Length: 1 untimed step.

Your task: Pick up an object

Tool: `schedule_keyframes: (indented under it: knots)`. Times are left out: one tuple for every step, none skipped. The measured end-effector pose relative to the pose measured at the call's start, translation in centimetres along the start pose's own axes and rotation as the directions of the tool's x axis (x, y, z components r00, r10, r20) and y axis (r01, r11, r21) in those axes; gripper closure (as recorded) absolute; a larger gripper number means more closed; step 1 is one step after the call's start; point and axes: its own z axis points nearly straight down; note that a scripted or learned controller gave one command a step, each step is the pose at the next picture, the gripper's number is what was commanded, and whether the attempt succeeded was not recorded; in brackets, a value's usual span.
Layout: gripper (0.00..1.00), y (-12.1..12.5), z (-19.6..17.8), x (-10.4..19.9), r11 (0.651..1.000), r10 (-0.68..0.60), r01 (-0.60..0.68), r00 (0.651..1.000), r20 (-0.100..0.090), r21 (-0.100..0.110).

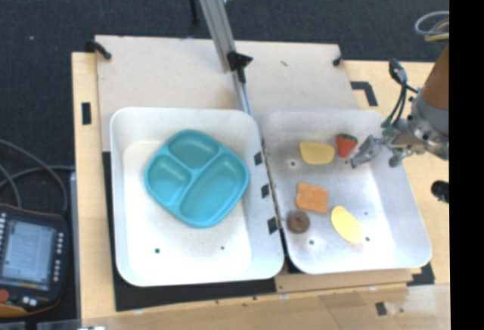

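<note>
**Two bins, four small items, gripper at the right bin's far edge**

Two white bins sit side by side on the bench [87, 169], and we go through them from the near edge to the far one. In the right bin [401, 245], nearest its near edge, we see a yellow oval piece [347, 225] lying flat, with a small brown round piece [299, 222] beside it, close to the bin's left wall. A little farther in lies an orange block [312, 197], roughly in the middle of the bin and apart from the other two. Toward the far edge we find a second yellow piece [317, 153], and just beside it, on its right, a small red item [346, 144] with a dark top; we cannot tell whether these two touch.

In the left bin [128, 253] we see a teal divided plate [197, 178] with three compartments, lying flat near the bin's middle.

At the right bin's far right corner, the gripper [363, 154] reaches in from the right, its grey fingers pointing toward the red item and ending just beside it. We see nothing between the fingers, but we cannot tell how far apart they stand. Beyond both bins, a grey metal rail [215, 14] slants away across the bench's far edge.
</note>
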Motion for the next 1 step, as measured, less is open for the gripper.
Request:
schedule_keyframes:
  knots:
    - [0.00, 0.24, 4.31, 0.31, 1.000, 0.001, -0.001, 1.000, 0.001, -0.002]
